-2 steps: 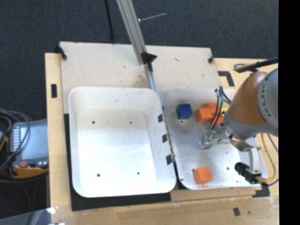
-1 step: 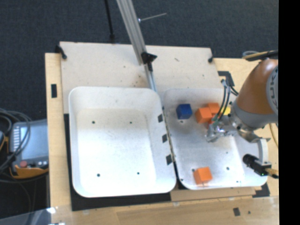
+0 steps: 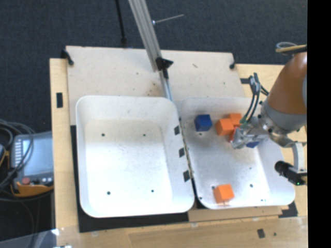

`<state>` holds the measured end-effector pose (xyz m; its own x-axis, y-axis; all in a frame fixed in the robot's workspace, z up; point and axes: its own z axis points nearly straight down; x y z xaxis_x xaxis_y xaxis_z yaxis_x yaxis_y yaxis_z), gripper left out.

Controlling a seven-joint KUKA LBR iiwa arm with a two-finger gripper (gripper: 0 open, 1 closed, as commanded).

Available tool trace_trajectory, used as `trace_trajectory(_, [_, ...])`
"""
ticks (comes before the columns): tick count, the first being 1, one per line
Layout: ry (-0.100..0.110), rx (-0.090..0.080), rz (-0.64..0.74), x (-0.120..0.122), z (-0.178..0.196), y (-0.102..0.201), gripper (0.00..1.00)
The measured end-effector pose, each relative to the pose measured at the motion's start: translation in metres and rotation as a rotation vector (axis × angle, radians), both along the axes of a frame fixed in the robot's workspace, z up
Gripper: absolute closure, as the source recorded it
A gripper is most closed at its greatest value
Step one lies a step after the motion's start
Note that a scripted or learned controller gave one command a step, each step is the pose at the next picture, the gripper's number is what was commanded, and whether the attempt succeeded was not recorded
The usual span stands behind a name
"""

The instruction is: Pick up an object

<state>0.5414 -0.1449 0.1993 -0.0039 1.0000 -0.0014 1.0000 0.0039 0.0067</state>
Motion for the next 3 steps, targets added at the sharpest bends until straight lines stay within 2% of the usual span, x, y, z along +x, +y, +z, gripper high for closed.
trace_trajectory(1, [0.002,0.001,0.001,0.001,0.017,-0.001,1.0])
trace_trajectory(2, [0.003,0.003,0.004,0.021,0.03,0.053,1.0])
trace_trajectory(3, [0.006,0.002,0.002,0.038,0.023,0.098,1.0])
